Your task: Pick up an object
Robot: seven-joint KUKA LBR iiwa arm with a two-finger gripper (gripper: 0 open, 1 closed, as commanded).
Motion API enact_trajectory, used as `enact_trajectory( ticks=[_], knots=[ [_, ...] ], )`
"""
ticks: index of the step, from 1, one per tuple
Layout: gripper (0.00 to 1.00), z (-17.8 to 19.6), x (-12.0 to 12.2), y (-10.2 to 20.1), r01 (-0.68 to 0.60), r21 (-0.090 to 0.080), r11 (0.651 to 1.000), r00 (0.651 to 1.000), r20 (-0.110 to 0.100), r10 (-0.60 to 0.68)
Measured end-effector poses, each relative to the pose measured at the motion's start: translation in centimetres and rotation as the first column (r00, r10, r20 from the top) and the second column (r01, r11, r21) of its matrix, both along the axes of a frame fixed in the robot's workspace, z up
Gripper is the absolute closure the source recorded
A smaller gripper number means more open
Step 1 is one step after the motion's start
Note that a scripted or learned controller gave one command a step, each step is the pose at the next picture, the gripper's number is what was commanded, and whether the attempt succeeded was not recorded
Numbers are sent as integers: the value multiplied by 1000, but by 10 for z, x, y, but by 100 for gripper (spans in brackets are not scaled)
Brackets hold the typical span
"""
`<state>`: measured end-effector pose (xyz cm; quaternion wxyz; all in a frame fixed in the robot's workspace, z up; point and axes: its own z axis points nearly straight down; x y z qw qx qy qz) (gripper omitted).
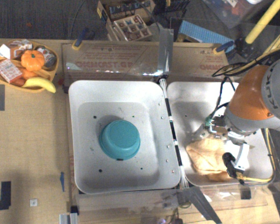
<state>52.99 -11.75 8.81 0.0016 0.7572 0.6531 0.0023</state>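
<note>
We hover over tan cloth (206, 157) at right bin (196, 97) front edge. Fingers (213, 135) hidden under wrist; can't tell opening. Risk: limp cloth slips, or we pinch bin floor.

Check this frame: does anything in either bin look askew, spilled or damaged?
Nothing stands out. The teal bowl sits upside down in the left bin, and a crumpled tan cloth lies bunched in the right bin beneath the arm. No spill or damage visible.
</note>
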Motion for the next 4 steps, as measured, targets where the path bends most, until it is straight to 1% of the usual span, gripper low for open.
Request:
enact_trajectory(
  ticks=[1,2,3,4],
  knots=[
    [0,13,16,-72,-48,-2,999,999,-3,48],
    [0,1,67,-32,-276,-4,961,961,-2,276],
    [0,49,44,-41,-345,-4,939,939,-2,345],
    [0,1,6,-4,-418,-7,909,909,2,418]
  ],
)
